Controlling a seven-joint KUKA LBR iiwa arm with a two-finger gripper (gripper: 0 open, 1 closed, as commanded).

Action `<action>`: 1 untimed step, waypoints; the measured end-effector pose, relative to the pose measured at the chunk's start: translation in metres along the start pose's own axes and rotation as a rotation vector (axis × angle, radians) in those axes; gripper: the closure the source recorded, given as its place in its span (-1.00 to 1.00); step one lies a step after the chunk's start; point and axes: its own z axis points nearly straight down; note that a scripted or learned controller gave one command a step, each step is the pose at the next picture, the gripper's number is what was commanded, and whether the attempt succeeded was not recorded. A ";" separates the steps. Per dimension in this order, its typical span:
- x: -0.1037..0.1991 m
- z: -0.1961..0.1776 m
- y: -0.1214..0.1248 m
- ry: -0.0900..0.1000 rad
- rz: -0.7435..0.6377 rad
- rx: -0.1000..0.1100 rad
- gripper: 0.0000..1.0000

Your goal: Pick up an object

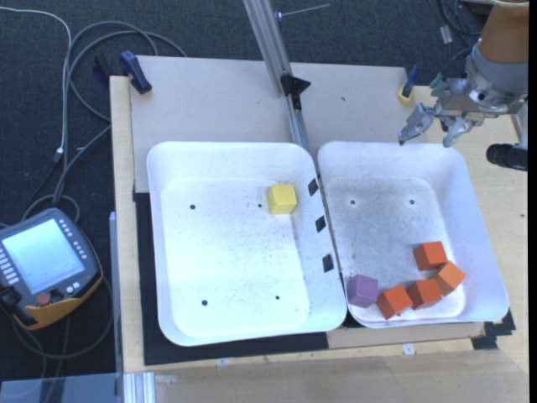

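Blocks: yellow block (282, 198) in left bin (168, 175); orange blocks (422, 280), purple block (362, 290) in right bin (470, 183)
Gripper (430, 133): fingers apart, holding nothing, above right bin's far rim
Bench (210, 99): pale board
Floor (50, 141): dark carpet, cables

Pale bench (210, 99), spread below and to the left of the gripper (432, 130). Directly beneath the gripper, the far rim of the right white bin (480, 193); touching it further left, the left white bin (156, 164). Under both bins, well down-left of the gripper, a black mat (151, 342). Just left of the gripper, a small blue-and-yellow clamp (408, 87) at the bench's far edge. Far to the left, a blue clamp (134, 71) at the far corner. Between them, a slanted aluminium post (268, 32).
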 end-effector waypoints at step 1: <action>-0.042 -0.084 -0.023 -0.005 0.004 -0.014 -1.00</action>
